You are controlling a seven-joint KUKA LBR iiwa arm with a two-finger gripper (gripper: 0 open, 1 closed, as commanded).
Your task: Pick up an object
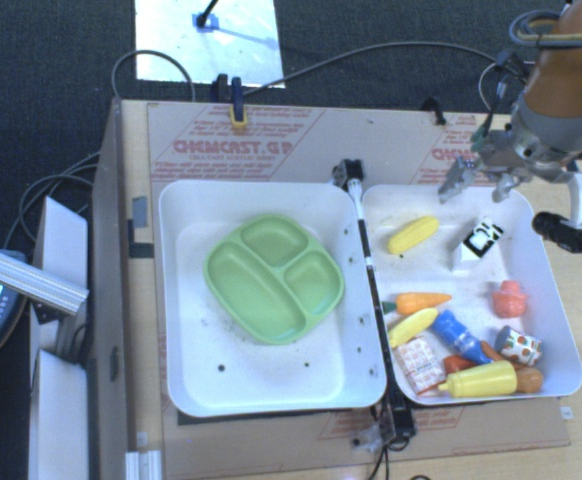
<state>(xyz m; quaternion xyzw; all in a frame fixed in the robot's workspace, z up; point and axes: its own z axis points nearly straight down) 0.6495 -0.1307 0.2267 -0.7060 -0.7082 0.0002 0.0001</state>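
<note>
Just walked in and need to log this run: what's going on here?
The grey and orange arm hovers over the far edge of the right bin, its pincer open and holding nothing. Below lie toy foods: a corn cob, a carrot, a blue bottle and a white block. The left bin holds a green divided plate.

The arm [569,43] runs off the frame's right edge; a yellow bottle [481,379] partly covers small toys at lower right.
</note>
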